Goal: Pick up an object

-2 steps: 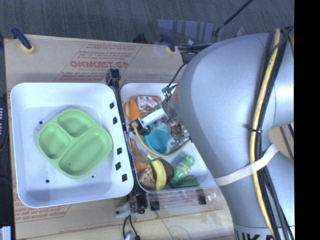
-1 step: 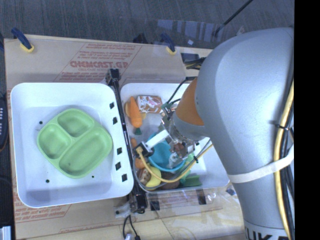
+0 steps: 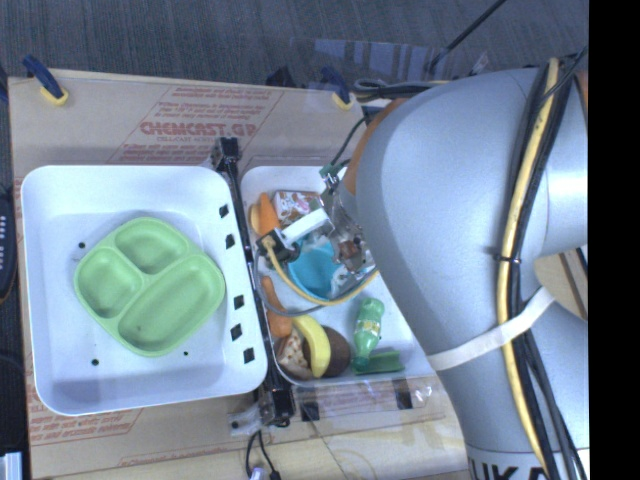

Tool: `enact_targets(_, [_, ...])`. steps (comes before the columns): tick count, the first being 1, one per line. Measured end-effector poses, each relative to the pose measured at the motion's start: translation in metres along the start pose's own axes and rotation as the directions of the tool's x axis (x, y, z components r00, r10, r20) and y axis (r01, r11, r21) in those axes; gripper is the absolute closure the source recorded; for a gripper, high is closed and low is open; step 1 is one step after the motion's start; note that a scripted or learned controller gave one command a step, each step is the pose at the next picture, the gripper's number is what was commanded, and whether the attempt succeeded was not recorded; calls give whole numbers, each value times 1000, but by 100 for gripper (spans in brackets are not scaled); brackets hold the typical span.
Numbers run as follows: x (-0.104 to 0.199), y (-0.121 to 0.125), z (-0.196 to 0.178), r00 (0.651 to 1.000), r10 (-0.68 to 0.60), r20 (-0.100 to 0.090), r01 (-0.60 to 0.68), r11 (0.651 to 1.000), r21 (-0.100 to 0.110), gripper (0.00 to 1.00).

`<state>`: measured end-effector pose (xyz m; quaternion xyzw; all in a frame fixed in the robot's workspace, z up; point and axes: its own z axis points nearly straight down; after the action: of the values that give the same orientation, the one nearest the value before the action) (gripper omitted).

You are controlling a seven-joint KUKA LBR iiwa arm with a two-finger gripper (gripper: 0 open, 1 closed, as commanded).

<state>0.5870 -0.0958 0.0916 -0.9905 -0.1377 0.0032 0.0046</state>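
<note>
The grey arm (image 3: pixel 470 228) reaches over the right bin (image 3: pixel 262 186) and hides most of it. My gripper (image 3: pixel 338 236) hangs low among the objects at the bin's middle, just above a blue item (image 3: pixel 316 268). Along the bin's left wall lie an orange carrot-like piece (image 3: pixel 266 214) and a printed packet (image 3: pixel 295 205). At the near end sit a yellow banana (image 3: pixel 318 344), a brown round item (image 3: pixel 341 349), a green bottle (image 3: pixel 368 325) and a flat green piece (image 3: pixel 378 365). Nothing shows between the fingers.
The left bin (image 3: pixel 60 193) holds a light green divided plate (image 3: pixel 150 285). A black hinge strip (image 3: pixel 240 258) runs between the two bins. Cardboard (image 3: pixel 130 118) lies under both, clamped at the far corners.
</note>
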Motion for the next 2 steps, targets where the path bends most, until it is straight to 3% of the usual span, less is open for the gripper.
enact_targets(1, [-76,-19,-1,999,49,2,-49,999,0,0])
enact_targets(2, [37,21,1,999,48,16,-48,999,1,0])
